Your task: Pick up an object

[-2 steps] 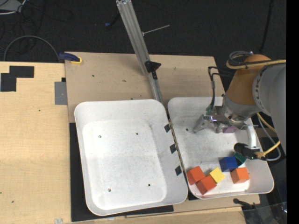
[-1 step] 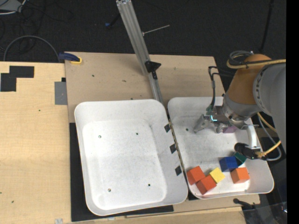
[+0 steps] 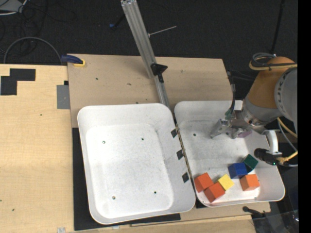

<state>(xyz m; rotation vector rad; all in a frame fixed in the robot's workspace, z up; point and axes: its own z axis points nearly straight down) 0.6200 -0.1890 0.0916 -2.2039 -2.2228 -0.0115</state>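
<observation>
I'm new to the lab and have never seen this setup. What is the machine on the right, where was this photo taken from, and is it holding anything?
One camera fixed above the bench looks down at a slant. The grey and orange machine is a robot arm reaching in from the right. Its gripper hangs over the right white bin, with nothing visibly held. Near that bin's front lie small blocks: two red-orange, one yellow, one blue, one green and one orange. Beside it sits the left white bin.
</observation>
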